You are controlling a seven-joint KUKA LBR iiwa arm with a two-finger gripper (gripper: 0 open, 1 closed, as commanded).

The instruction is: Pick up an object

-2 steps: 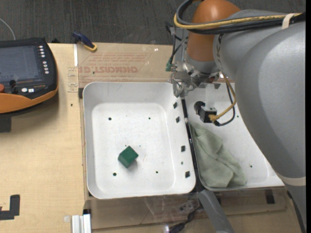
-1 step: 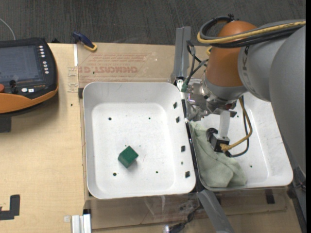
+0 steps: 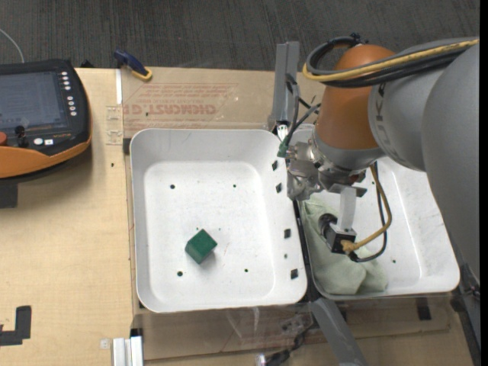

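Observation:
A small green cube [image 3: 201,246] lies in the left white bin [image 3: 152,151], toward its front middle. A crumpled pale green cloth [image 3: 343,274] lies in the front left corner of the right white bin [image 3: 427,235]. My gripper [image 3: 311,191] hangs low over the left side of the right bin, just behind the cloth and close to the wall between the two bins. The orange-banded wrist above hides most of it. The green cube sits well to its left, apart from it.
A teach pendant [image 3: 38,117] rests on the bench at the far left. A cardboard sheet [image 3: 191,101] lies behind the left bin. The arm's grey body covers the back right of the right bin.

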